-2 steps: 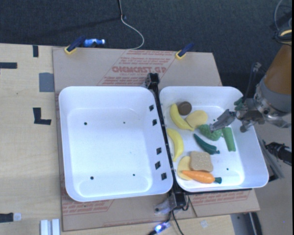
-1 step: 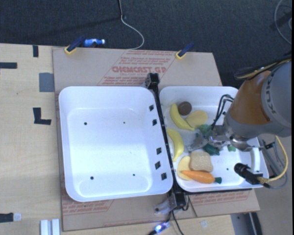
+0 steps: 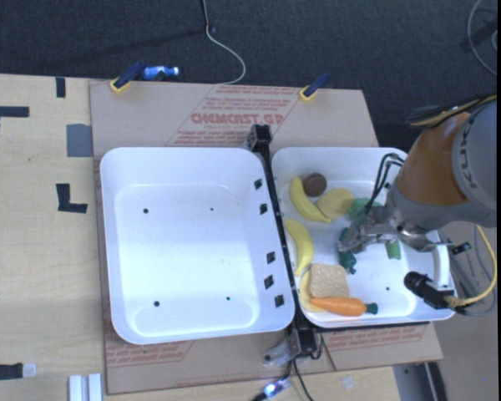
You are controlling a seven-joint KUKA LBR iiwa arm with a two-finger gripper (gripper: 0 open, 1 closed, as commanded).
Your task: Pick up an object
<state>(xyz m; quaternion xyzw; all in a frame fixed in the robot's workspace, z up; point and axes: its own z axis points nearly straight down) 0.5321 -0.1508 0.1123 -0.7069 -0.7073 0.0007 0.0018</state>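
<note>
Dark carpet lies behind the bench [image 3: 33, 224], whose wood top carries black tape marks and a cardboard sheet [image 3: 234, 115] printed in red; we read "CHEMGEAR" or something close, the rest too small to make out. On the cardboard we see two white bins side by side: the left bin [image 3: 117, 249] and the right bin [image 3: 401, 303]. In the right bin we find a yellow banana [image 3: 303, 200] beside a brown round object [image 3: 316, 183], another yellow piece [image 3: 337, 201], a second banana [image 3: 302, 245] along the left wall, a tan bread slice [image 3: 327, 281] and an orange carrot [image 3: 338, 306] near the front. Our end effector [image 3: 359, 236] sits low over small green objects [image 3: 348, 260] in that bin; we cannot tell how its grip stands, nor whether it has hold of anything.
</note>
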